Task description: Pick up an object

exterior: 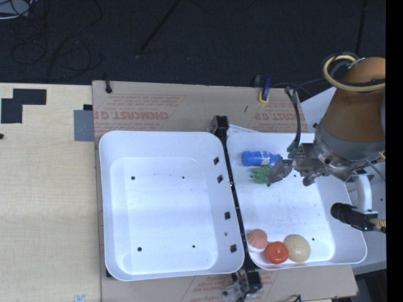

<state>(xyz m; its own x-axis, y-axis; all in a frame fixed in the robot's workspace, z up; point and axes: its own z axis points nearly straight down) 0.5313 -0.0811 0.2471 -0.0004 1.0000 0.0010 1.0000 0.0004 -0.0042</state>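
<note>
Seemingly light and stiff, a small green object (262, 174) lay just below the blue bottle (259, 158), best pinched across; whether the hand (277, 172) was open could not be told.

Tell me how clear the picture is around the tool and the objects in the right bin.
Camera view: lighting even, no glare on the right bin; the tool is soft and dark against the green object; blue bottle and red ball read clearly.

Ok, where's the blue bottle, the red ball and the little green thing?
blue bottle (259, 158), camera view, middle of its body.
red ball (276, 252), camera view, its top.
green thing (262, 174), camera view, its left part, beside the end effector (274, 172).
</note>
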